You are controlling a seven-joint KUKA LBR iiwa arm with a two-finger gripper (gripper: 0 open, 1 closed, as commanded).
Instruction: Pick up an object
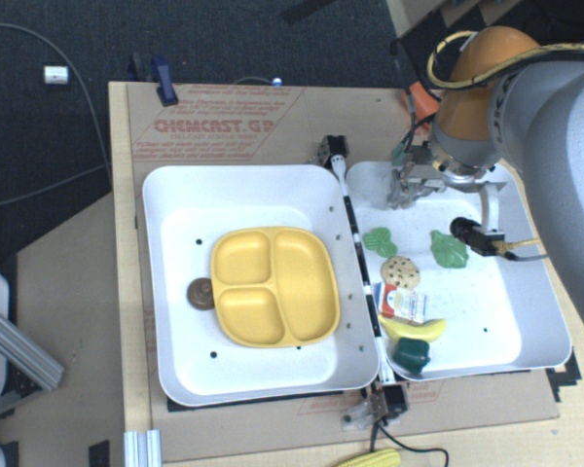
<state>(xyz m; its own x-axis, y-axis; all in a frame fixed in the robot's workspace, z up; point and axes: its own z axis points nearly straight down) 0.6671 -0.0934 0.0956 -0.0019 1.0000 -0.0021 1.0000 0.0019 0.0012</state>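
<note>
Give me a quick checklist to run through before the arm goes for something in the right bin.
1. Gripper above the right bin: ok, at its far edge.
2. Gripper holds nothing yet: cannot tell.
3. Targets in the right bin: ok; green pieces, cookie, banana.
4. Target standing apart: not ok for cookie, banana and the packet, which are bunched; ok for the green pieces.
5. Yellow plate out of the way: ok, in the left bin.
</note>
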